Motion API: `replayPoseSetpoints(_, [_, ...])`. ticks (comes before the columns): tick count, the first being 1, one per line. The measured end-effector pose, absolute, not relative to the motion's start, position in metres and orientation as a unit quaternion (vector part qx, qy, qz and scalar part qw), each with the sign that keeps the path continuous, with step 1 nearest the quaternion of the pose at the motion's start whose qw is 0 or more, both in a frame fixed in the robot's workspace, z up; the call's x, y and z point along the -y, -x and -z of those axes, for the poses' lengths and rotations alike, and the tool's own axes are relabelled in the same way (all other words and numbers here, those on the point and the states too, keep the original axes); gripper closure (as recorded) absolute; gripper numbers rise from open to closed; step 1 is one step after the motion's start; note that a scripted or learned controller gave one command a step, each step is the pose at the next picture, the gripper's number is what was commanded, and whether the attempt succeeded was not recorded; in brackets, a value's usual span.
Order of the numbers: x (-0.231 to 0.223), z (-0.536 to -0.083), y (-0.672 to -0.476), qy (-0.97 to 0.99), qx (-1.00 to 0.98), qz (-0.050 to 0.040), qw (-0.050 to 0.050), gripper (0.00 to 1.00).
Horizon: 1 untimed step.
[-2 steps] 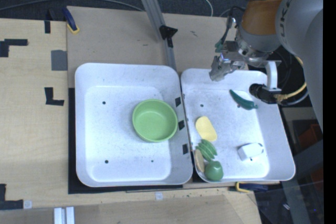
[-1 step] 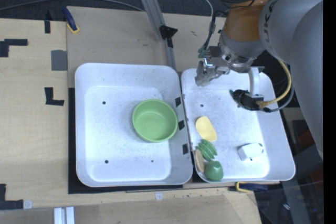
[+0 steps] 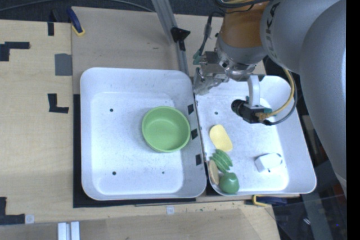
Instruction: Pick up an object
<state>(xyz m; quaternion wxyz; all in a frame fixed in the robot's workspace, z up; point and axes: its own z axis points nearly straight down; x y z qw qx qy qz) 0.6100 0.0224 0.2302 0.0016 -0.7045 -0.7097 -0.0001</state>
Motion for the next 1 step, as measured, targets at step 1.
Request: replayPoseSetpoints(1, [-0.0633, -0.222, -0.5886, 0.705, 0.709, -0.0013, 0.002, 1.0])
